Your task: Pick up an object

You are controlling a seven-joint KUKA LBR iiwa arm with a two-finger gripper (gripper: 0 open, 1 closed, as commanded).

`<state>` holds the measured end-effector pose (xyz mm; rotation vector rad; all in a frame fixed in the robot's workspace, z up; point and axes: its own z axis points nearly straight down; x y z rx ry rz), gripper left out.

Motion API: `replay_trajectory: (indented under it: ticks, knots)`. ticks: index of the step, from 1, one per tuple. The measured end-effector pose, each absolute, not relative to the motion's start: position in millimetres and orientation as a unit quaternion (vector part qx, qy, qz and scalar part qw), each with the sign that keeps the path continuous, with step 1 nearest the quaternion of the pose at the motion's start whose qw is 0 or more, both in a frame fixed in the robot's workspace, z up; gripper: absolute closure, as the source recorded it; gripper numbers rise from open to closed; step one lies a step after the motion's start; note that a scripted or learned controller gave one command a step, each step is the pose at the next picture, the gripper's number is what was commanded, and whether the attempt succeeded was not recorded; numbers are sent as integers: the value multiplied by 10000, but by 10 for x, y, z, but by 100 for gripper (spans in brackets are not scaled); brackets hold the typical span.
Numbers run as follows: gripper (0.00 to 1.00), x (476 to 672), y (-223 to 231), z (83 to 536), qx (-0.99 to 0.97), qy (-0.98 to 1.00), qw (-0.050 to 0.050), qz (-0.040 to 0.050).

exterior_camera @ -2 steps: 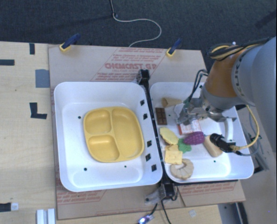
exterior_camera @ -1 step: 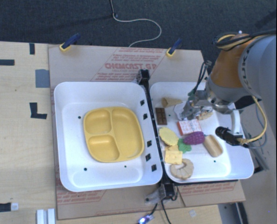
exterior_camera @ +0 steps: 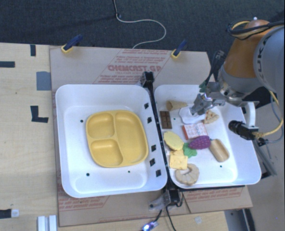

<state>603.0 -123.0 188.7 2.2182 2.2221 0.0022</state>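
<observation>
My arm (exterior_camera: 257,57) hangs over the right bin (exterior_camera: 243,170), jaws (exterior_camera: 200,105) low by a white piece (exterior_camera: 186,113). I cannot tell their spread; probably nothing is lifted yet, the toy food (exterior_camera: 200,142) lying loose.

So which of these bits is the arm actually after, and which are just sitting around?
Part of the job:
- claw, low in the right bin
- toy food under and near it: purple grapes, hot dog bun, lemon, cheese, bagel

Just lying about:
- yellow divided plate in the left bin
- cardboard sheet
- blue clamps
</observation>
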Motion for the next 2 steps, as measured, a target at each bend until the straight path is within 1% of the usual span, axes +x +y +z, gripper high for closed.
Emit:
replay_trajectory:
  ticks: [1,2]
  knots:
    - [100,6039,-1225,2269,7064,7078,12,9]
    - [100,5977,-637,2314,7048,7094,-12,-1]
